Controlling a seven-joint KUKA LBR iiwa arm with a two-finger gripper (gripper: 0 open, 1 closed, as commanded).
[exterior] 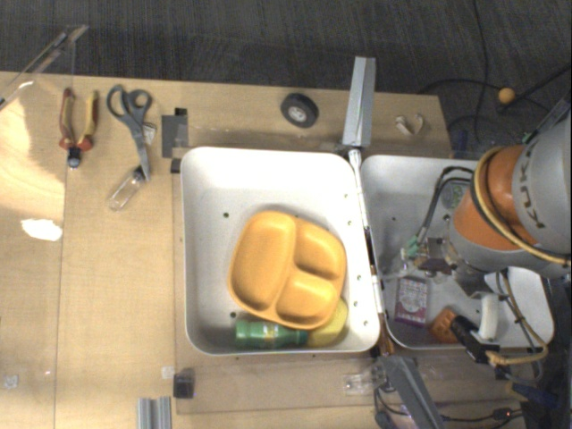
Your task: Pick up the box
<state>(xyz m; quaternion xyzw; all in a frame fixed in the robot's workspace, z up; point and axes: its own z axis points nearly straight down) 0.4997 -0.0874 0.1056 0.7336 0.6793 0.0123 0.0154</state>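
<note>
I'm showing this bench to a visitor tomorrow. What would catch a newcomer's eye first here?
The big yellow divided tray in the left bin stands out, lying tilted over a green bottle at the bin's near edge. Next comes the grey arm with its orange band, bent over the right bin, where a small purple box lies beneath it. On the bench at far left lie scissors and red-handled pliers.

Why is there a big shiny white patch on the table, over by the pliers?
In the camera view, that's glare: light bounces off the bench beside the pliers and washes out the wood; the left bin is evenly lit, with soft shadow under the yellow tray.
</note>
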